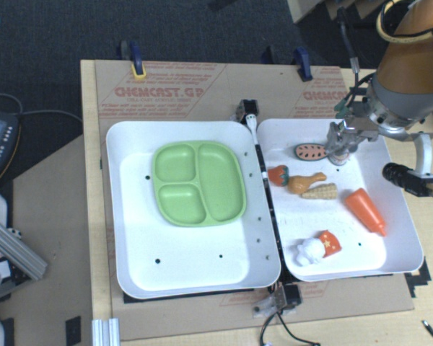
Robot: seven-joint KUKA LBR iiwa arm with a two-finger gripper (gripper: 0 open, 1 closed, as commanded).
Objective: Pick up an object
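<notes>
The brown board (202, 85) lying under the two bins carries red printed lettering along its far edge. To the left it reads "CHEMCAST G.P", with the last letters faint and not certain. To the right, near the far corner of the right bin, the same red lettering repeats, but there it is too blurred and partly covered to read.

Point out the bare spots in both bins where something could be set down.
Left bin: bare floor below and left of the green plate. Right bin: a patch between carrot and red-white toy. Crowded near the gripper.
</notes>
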